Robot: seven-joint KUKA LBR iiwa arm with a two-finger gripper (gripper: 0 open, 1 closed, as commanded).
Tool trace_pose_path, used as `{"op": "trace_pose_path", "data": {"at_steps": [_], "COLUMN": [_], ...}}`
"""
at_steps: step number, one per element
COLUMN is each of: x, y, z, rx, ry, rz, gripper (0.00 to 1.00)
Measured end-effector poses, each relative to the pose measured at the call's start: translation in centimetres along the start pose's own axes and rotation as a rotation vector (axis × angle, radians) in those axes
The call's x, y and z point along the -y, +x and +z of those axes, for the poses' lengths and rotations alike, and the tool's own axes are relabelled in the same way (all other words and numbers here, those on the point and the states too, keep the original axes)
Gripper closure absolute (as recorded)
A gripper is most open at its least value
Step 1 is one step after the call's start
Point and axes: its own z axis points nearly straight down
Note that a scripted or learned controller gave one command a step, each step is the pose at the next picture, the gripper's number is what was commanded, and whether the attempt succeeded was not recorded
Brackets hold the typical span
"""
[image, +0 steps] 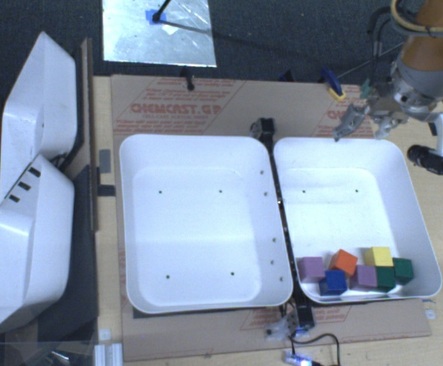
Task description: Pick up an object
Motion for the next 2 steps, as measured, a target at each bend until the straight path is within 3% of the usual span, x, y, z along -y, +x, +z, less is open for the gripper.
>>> {"op": "trace_pose_path", "data": {"at_steps": [1, 2], "x": [-0.1, -0.2], "y": [0.0, -0.9], "z": [-0.4, 5.2], "rx": [0.001, 0.000], "ry": [-0.007, -0.002], "rz": [-0.001, 0.000], "gripper": [0.00, 0.00]}}
